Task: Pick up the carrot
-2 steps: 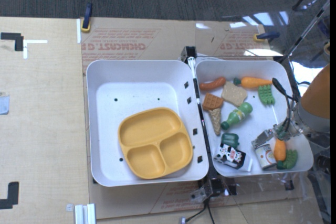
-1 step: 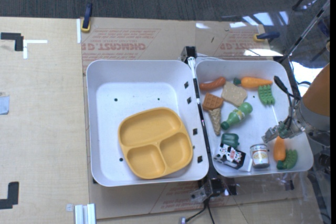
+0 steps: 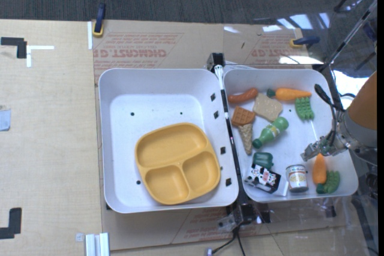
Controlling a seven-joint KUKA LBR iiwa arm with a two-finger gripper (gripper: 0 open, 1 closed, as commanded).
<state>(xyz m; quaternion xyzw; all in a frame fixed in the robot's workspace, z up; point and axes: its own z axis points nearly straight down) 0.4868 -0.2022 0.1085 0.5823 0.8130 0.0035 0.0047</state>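
Two carrot-like toys lie in the right bin (image 3: 282,72). One orange carrot with a green stalk end (image 3: 293,93) rests near the bin's far wall, pointing right. A second, shorter orange carrot (image 3: 319,169) with green leaves lies at the near right corner. My gripper (image 3: 320,147) comes in from the right and hangs just above the top end of this shorter carrot, close to the bin's right wall. Nothing visibly sits in the gripper.
The right bin also holds a red sausage (image 3: 242,95), bread slice (image 3: 267,107), waffle cone (image 3: 245,126), green bottle (image 3: 270,132), green comb-like toy (image 3: 304,108), small can (image 3: 296,177) and a printed carton (image 3: 263,176). A yellow divided plate (image 3: 177,163) lies in the left bin (image 3: 120,129).
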